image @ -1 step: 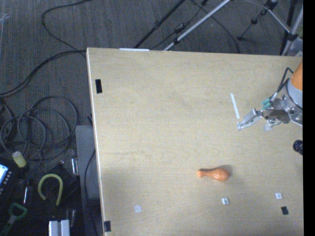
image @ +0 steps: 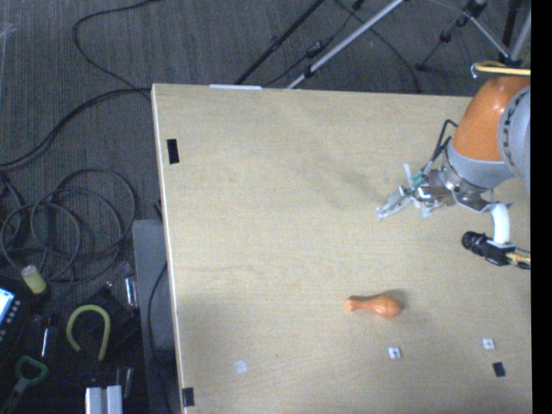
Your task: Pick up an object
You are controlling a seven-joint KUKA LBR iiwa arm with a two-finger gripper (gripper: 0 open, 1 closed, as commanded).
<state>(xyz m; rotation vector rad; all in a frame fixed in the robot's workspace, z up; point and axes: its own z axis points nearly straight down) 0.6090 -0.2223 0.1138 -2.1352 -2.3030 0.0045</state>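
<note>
Camera view: gripper [image: 392, 205] over bare tan bench [image: 259, 231], finger state impossible to tell, nothing seen held; orange pear-shaped object [image: 377, 305] lying on bench, well apart, nearer camera than gripper.

A pale wooden bench top [image: 285, 231] is seen over dark grey carpet [image: 78, 67], with small black markers [image: 172, 151] fixed near its edges. Black cables [image: 65, 218] are coiled on the floor at the left, beside a yellow-green hook-shaped tool [image: 89, 326]. Light-stand legs [image: 371, 15] are spread across the carpet at the top.
</note>
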